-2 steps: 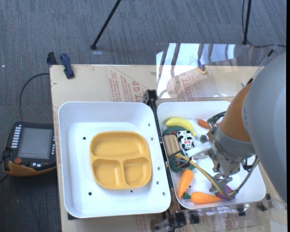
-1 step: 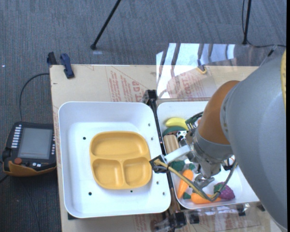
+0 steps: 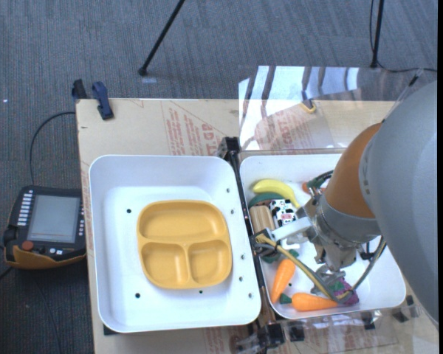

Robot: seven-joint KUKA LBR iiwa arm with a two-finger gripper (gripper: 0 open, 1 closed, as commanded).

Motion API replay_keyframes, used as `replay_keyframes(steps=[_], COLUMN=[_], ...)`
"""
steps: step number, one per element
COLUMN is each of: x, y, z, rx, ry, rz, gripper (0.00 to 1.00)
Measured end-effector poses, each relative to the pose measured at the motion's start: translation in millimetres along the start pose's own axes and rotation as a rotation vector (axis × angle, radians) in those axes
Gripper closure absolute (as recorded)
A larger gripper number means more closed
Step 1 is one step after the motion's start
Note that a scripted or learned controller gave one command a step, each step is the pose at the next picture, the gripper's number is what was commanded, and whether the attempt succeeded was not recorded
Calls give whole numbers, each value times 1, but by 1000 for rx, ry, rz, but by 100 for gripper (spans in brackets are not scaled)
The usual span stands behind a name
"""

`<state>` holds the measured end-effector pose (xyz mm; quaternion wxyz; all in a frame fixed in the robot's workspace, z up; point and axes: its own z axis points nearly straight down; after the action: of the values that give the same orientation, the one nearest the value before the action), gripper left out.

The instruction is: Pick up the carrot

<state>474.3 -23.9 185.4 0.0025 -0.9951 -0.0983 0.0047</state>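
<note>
Inside the right bin point(image 3: 396, 292) I see two carrots point(image 3: 283, 278) point(image 3: 313, 302), a banana point(image 3: 275, 189) and the gripper point(image 3: 331, 277), finger state undeterminable. Left bin point(image 3: 103, 198) holds a yellow divided tray point(image 3: 183, 243). Bench lettering unreadable.

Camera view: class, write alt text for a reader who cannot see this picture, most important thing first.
A grey robot arm with an orange band lowers its pincer into the right shallow white bin, just above two orange toy carrots, a yellow toy banana and other small toys. The left white bin holds a yellow three-compartment plastic tray.
</note>
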Motion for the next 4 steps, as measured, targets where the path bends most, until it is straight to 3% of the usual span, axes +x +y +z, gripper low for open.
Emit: replay_keyframes(steps=[1,4], x=[3,3], y=[-16,-16], z=[0,0], rx=[1,1], ry=[-1,-1], rz=[-5,-7], gripper=[0,0])
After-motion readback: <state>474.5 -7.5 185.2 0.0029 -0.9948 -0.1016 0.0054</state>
